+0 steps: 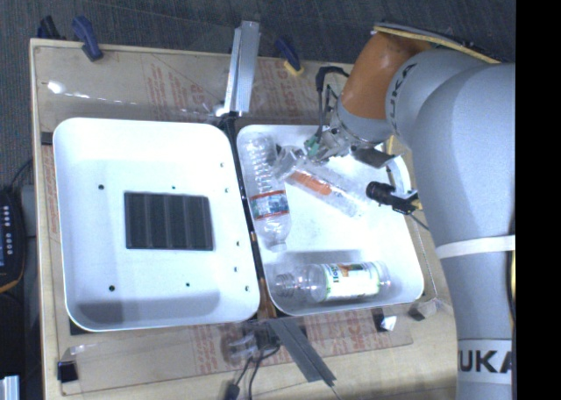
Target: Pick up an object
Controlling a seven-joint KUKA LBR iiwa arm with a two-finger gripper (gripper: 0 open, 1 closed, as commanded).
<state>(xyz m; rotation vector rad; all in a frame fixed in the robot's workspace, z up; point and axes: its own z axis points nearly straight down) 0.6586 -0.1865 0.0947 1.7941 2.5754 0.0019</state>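
Note:
The right bin (399, 249) holds three clear plastic bottles. One with an orange label (323, 188) lies on a slant in the upper middle. One with a red and blue label (266, 192) lies along the left wall. A third with a green and white label (337, 281) lies along the front wall. My gripper (313, 149) is low in the bin's far part, right at the upper end of the orange-label bottle, and the grey arm with its orange band (372, 78) comes in from the right. Nothing is visibly held.
The left bin (88, 153) has a dark ribbed rectangle (168, 220) on its floor. A metal bar (243, 65) stands at the far edge between the bins. Blue clamps (86, 37) grip the board's back edge. A black part (390, 196) juts over the right bin's right side.

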